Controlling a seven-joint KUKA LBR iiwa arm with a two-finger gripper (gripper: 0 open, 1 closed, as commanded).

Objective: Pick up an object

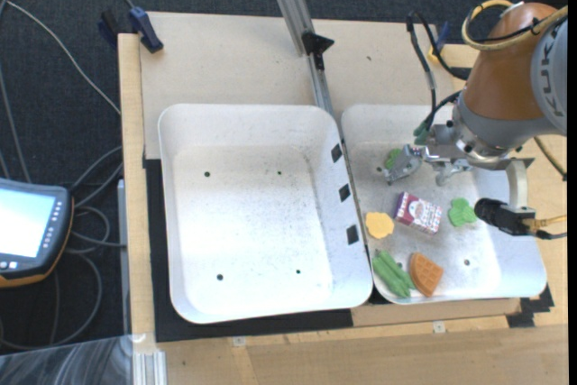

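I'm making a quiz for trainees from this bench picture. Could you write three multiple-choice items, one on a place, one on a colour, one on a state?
1. In which bin do the small objects lie?
A. left bin
B. right bin
C. both bins

2. What colour is the small carton?
A. blue
B. purple and white
C. black

3. How does the orange wedge lie?
A. resting on the bin floor
B. lifted in the air
C. outside the bins on the bench

Answers:
1 B: the objects all lie in the right bin.
2 B: the carton has a purple face with white.
3 A: the orange wedge sits on the floor near the front rim, apart from the claw.
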